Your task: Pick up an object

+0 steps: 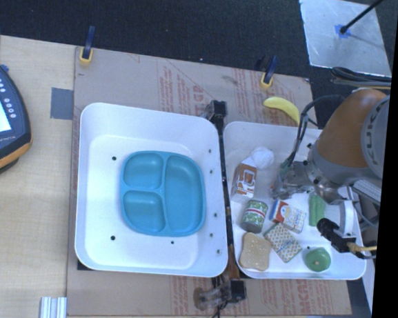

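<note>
While low over the shallow white right-hand bin (237, 134), tool (284, 186) sits just right of brown-and-white packet (244, 181); cannot tell its state. Small green-labelled can (254, 216) below that packet, tan slice of toast (254, 252) lower still, red-and-white carton (288, 215) right of can. Blue three-part plate (163, 192) far left of packet.

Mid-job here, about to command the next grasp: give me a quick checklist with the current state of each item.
1. Items available in the right bin: ok; a can, a cracker and a green ball lie there.
2. Pincer over the right bin: ok.
3. Object held: cannot tell.
4. Left bin ready for a drop: ok; it bears a blue divided plate.
5. Banana inside a bin: not ok; it lies outside.
</note>
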